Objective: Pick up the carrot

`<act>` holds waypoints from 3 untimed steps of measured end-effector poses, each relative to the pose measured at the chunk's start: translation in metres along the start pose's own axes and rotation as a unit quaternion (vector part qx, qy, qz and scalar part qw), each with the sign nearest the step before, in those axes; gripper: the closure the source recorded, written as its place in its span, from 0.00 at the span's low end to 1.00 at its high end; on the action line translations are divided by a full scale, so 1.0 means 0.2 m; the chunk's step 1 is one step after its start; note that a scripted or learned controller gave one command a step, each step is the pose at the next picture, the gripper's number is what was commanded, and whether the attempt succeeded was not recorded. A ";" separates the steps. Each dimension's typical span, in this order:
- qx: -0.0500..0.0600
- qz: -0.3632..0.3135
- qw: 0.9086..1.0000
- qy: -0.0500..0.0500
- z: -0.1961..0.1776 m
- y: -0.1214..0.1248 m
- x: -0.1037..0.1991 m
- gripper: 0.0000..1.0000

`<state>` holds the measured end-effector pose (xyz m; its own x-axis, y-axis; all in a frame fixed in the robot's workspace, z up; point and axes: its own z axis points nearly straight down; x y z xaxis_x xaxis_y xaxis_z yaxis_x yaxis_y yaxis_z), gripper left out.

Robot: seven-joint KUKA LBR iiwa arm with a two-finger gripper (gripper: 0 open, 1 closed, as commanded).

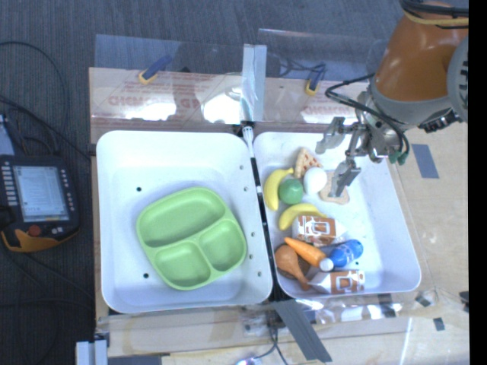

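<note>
The orange carrot (306,250) lies in the right bin (396,226), near its front, between a small milk carton and a brown drumstick. My gripper (340,156) hangs over the back of that bin, well above and behind the carrot. Its two fingers (329,137) stand apart, open, with nothing between them.
Around the carrot lie two bananas (272,187), a green ball (291,192), a white egg (314,180), a waffle piece (306,161), a carton (316,228), a blue bottle (343,254) and a drumstick (288,262). The left bin (122,158) holds a green divided plate (192,236).
</note>
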<state>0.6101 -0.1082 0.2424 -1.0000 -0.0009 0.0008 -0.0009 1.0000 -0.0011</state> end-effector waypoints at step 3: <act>0.002 -0.022 1.000 -0.013 0.75 0.01 0.52 0.00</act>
<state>0.5060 -0.1058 0.0917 -0.9986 -0.0458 -0.0254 -0.0457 0.9989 -0.0067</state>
